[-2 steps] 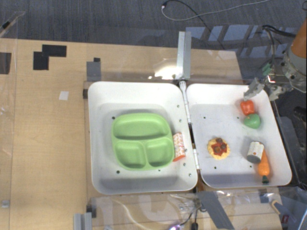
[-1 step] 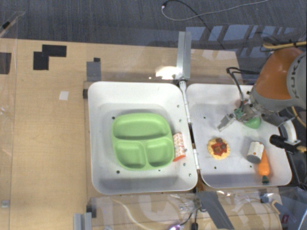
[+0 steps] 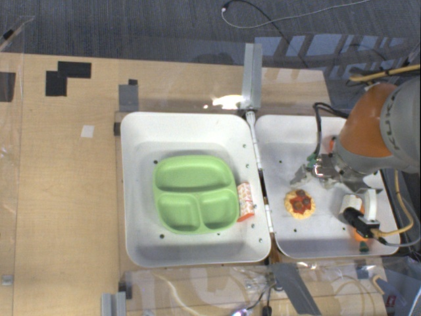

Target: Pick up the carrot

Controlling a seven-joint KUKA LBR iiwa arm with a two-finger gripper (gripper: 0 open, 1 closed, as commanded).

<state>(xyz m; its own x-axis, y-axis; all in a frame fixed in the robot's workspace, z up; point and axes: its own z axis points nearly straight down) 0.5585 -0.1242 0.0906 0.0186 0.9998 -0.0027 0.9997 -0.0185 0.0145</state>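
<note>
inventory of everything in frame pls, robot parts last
Bins: 2, white, side by side on bench.
Divided plate: 1, green, in the left bin.
Packet: 1, white and red, left bin, at the plate's right edge.
Pizza toy: 1, yellow with red topping, right bin.
Carrot: 1, orange, partly hidden, right bin's lower right corner.
Cable: 1, black, on the floor above.
Arm: 1, grey and orange, over right bin.
Gripper: 1, above the pizza toy.

No text, brand, number or sign can be read anywhere. The small packet (image 3: 245,200) at the right edge of the green tray (image 3: 195,193), in the middle of the frame, carries red-and-white printing too blurred to make out.
</note>
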